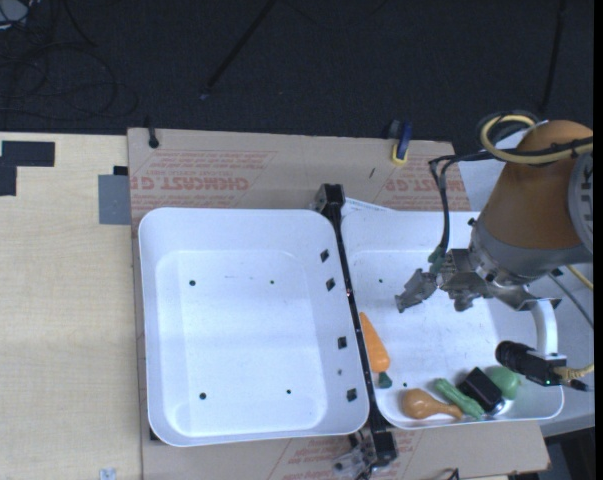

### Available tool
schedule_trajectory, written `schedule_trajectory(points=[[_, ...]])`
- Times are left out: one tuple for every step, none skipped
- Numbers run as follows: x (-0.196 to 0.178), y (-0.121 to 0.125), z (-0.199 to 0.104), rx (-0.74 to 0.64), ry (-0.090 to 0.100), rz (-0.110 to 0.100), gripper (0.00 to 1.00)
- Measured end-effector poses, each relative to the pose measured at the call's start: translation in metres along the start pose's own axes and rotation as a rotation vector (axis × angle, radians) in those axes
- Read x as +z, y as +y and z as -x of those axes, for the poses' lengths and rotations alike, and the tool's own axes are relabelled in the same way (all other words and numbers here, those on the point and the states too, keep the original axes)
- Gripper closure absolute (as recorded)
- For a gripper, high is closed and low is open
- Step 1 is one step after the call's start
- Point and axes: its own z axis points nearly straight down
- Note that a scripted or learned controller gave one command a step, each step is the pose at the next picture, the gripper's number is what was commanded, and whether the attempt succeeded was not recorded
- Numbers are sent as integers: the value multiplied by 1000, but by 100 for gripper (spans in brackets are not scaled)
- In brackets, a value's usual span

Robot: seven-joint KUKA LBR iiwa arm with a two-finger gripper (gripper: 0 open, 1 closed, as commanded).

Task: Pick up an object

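Fingers (417, 295) over right bin (401, 258) | carrot (374, 346) nearer camera, apart

The only lettering stands on the cardboard sheet (281, 168) that lies under the two bins. At about twelve o'clock from the left bin (161, 268), red print runs in a strip along the board and appears turned upside down; the large word seems to read "CHEMCAST GP", with a smaller line of red print just beside it that is too small to make out. At about twelve o'clock from the right bin (401, 230), a second red strip shows a fragment, perhaps "GP", the rest hidden.
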Motion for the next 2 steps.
schedule_trajectory(points=[[19, 118, -58, -7, 0, 9, 0], [124, 117, 4, 4, -3, -2, 0]])
